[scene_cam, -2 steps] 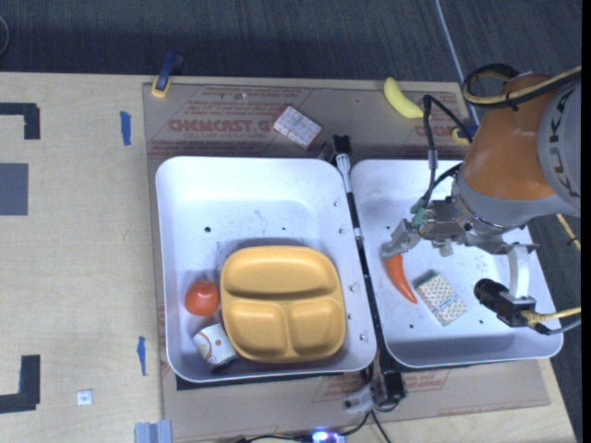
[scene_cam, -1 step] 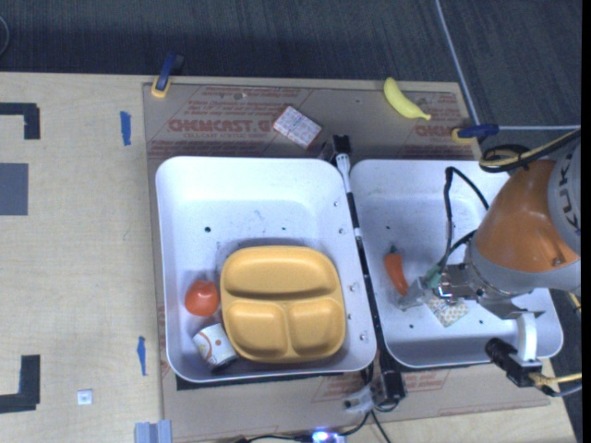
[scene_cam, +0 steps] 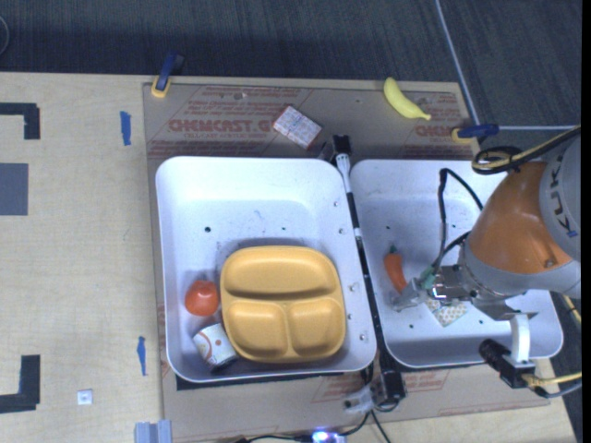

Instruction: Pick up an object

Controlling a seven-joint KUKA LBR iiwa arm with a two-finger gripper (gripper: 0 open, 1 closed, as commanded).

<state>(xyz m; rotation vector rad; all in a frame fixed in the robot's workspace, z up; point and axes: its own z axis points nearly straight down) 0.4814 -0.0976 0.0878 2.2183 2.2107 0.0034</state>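
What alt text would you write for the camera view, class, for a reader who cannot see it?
A grey and orange robot arm reaches from the right into the right white bin, its gripper low beside a small orange carrot-like toy. The left white bin holds a yellow divided tray, an orange tomato-like toy and a small white and orange object. A yellow banana lies on the board behind.

Red print on the brown cardboard sheet (scene_cam: 222, 125) under the bins, up and far to the left of the gripper (scene_cam: 417, 295): reads like "CHEMCAST", last letters hard to tell. More red print on the same sheet up above the gripper, too small to read. Dark letters on the arm (scene_cam: 560, 198), up and to the right, cut off and not readable
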